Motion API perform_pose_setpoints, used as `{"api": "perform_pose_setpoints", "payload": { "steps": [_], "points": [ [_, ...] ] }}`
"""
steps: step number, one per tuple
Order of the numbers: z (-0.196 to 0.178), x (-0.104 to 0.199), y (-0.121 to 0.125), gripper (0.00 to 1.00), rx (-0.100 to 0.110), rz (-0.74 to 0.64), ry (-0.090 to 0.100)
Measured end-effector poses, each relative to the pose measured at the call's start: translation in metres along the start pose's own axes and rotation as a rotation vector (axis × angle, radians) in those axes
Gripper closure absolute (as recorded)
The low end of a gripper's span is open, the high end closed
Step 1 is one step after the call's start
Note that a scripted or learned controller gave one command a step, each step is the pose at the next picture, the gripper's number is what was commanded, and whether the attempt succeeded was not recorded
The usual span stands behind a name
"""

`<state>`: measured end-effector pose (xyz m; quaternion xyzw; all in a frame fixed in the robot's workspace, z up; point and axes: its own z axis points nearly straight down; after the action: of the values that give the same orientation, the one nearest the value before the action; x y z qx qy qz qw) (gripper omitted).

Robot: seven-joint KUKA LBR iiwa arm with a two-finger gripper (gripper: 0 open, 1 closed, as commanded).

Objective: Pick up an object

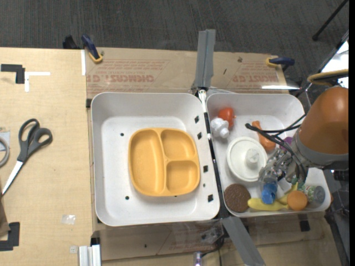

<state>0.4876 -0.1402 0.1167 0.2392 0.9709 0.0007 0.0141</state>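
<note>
The right bin (252,100) holds a clutter of small objects: a white round lid or bowl (247,158), a red and white toy (223,122), a brown disc (237,197), a yellow banana-like piece (265,205), a blue item (269,192), an orange ball (297,200) and an orange piece (265,140). My gripper (275,170) reaches down into this bin from the right, its tip just above the blue item and beside the white lid. Nothing shows clearly between its fingers.
The left bin (105,148) holds a yellow divided plate (164,162). Scissors (26,146) lie on the wooden bench at far left. A grey divider bar (204,60) stands between the bins at the back. The arm's orange band (331,121) overhangs the right bin's right side.
</note>
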Motion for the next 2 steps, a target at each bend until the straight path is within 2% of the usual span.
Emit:
{"api": "perform_pose_setpoints", "payload": {
  "steps": [1,2],
  "points": [
    [0.000,0.000,0.000,0.00,0.000,0.000,0.000],
    [0.024,0.003,-0.015,0.00,0.008,0.133,0.024]
  ]
}}
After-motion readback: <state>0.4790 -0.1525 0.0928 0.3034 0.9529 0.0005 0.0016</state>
